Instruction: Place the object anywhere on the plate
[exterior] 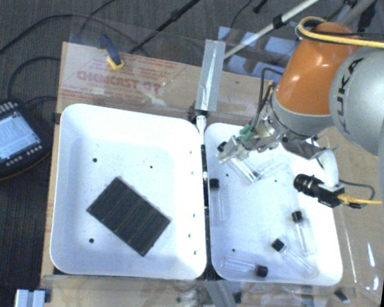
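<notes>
The plate (pixel 128 216) is a dark ribbed rectangle lying flat in the left bin (pixel 82 127), toward its front. Several clear tubes with black caps lie in the right bin (pixel 332 268): one by the left wall (pixel 217 204), one at the right (pixel 304 236), and one along the front (pixel 241 266). My gripper (pixel 235 148) hangs low over the back left corner of the right bin, below the orange band. A clear tube (pixel 255 171) lies just in front of it; whether they touch I cannot tell.
The ridge where the two bins meet (pixel 203 186) runs just left of the gripper. A black plug on a yellow cable (pixel 317 189) hangs over the right bin. A pendant (pixel 4 137) lies off the bench at the left.
</notes>
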`<state>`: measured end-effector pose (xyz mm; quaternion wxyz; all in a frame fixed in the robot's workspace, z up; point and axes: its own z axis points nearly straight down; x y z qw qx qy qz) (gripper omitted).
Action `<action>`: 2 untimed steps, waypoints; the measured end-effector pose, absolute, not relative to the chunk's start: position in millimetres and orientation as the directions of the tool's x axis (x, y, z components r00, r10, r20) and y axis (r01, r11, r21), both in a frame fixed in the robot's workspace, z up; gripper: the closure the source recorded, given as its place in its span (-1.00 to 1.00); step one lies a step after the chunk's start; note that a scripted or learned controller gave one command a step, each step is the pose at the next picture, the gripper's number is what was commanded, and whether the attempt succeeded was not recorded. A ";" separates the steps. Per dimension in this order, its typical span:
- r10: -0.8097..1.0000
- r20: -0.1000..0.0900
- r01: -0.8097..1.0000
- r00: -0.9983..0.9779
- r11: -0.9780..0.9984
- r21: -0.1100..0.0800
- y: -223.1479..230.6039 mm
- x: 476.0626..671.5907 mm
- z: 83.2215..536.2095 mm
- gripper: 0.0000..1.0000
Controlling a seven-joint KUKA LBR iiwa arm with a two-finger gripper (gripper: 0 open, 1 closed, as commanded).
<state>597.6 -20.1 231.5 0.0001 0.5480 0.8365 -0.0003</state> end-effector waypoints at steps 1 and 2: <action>0.815 -0.001 0.815 -0.580 0.580 -0.001 49.1 664.8 234.7 1.00; 0.861 -0.002 0.861 -0.509 0.509 -0.002 84.4 668.8 319.2 1.00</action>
